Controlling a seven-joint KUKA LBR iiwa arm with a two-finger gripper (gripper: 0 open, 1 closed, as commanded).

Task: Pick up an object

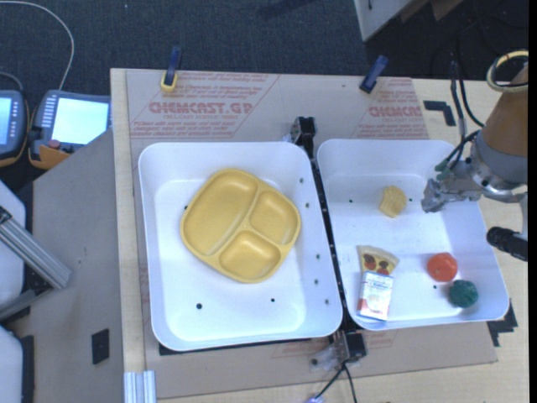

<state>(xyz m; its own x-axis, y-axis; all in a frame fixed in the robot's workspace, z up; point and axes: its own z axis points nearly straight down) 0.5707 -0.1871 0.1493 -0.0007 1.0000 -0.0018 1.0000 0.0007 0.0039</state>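
Observation:
The right bin (pixel 352 162) holds a small yellow lump (pixel 392 201), a pizza-slice toy (pixel 378 261) lying on a white packet (pixel 377 295), a red-orange ball (pixel 442 266) and a dark green ball (pixel 462 293). My gripper (pixel 438 193) hangs at the bin's right side, a little to the right of the yellow lump and above the red ball. Nothing shows between its fingers. The arm's orange band (pixel 508 120) rises behind it.
The left bin (pixel 155 225) carries a yellow divided plate (pixel 241 224). Black clips (pixel 304 129) join the bins at the back and front. Blue clamps (pixel 171 68) hold the cardboard sheet. Cables run at the right edge, and a screen (pixel 75 120) sits far left.

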